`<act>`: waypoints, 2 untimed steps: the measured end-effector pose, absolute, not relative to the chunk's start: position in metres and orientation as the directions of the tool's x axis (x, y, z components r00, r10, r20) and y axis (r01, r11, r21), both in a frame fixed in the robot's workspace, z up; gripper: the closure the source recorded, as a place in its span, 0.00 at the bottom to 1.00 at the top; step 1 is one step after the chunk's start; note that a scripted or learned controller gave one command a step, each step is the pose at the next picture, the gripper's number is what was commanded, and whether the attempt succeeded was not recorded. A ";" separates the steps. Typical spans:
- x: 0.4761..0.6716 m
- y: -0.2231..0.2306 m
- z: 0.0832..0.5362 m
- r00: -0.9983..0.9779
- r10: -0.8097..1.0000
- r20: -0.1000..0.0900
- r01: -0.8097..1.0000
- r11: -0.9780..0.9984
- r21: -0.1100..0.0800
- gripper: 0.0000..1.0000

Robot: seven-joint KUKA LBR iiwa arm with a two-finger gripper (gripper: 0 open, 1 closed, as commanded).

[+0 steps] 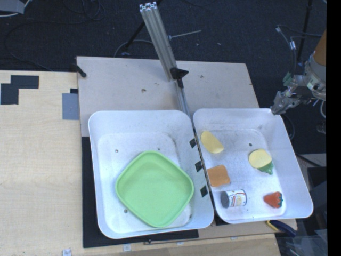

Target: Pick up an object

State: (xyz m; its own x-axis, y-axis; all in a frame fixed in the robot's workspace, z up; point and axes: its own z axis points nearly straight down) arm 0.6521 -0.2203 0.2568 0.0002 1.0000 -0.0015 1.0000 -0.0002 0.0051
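Note:
The right bin (287,143) holds a yellow banana-like piece (212,142), a yellow round piece with a green edge (260,159), an orange square piece (218,175), a small tin can lying on its side (234,198) and a red strawberry (273,199). My gripper (281,103) hangs at the bin's far right corner, above its rim and apart from all of these things. Nothing shows between its tips.
A light green square plate (154,188) lies in the left bin (101,143). An aluminium post (160,39) slants up behind the bins. The wooden bench top (37,159) extends to the left.

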 end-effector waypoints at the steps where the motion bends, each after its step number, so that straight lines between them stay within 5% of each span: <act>1: 0.649 -0.168 0.244 -0.003 1.000 0.001 1.000 0.003 0.000 1.00; 2: 0.655 -0.122 0.249 -0.003 1.000 0.000 1.000 0.003 0.000 1.00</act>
State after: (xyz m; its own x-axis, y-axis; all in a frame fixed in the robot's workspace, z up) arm 0.6553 -0.1220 0.2485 -0.0033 1.0000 0.0000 1.0000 0.0033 -0.0001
